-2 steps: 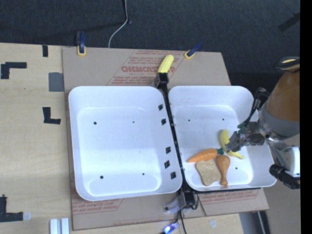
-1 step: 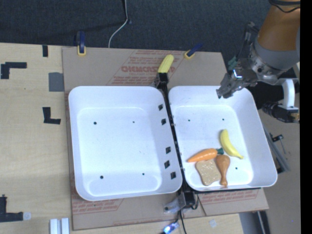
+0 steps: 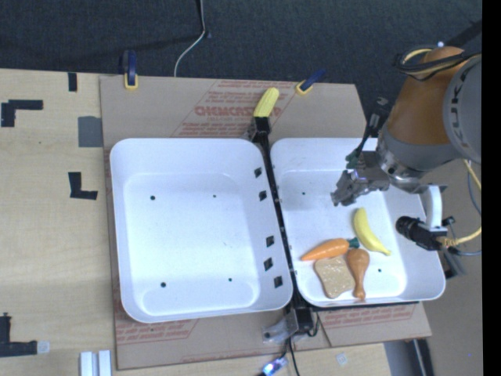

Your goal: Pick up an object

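The left bin lay at nine o'clock of the right bin, where a carrot, bread, drumstick and banana clustered toward five o'clock. The tool hung just at eleven o'clock of the banana, nothing seen between its fingers; I could not tell how wide it stood.

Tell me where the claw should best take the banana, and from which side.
Probably across the middle of the banana, coming straight down from above. It lies flat in the right bin, with bare floor along both long sides there, while its lower end sits near the drumstick and carrot.
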{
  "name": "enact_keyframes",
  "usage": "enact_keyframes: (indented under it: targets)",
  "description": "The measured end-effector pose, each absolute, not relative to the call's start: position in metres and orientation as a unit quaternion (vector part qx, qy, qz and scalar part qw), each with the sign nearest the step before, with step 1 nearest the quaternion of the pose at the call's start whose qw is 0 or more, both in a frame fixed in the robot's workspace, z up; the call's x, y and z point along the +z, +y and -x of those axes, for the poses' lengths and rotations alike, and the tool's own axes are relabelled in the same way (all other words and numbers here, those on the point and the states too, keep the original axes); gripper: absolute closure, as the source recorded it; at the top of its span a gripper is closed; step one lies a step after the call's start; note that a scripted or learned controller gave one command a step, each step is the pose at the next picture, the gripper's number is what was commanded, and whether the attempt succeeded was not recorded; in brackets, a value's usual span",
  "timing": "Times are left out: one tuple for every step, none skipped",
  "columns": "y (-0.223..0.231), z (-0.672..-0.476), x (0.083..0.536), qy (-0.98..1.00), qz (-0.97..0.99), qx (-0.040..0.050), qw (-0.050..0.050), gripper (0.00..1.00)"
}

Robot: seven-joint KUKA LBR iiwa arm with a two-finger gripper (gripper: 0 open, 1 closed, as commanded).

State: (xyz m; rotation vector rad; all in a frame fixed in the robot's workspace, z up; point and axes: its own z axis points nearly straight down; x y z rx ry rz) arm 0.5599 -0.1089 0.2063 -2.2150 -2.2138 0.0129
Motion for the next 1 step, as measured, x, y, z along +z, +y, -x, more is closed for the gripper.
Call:
enact_keyframes:
  targets:
    - [-0.1903,-0.5428,0.1943,-0.705,0.710,0.0026,0.000,1.00]
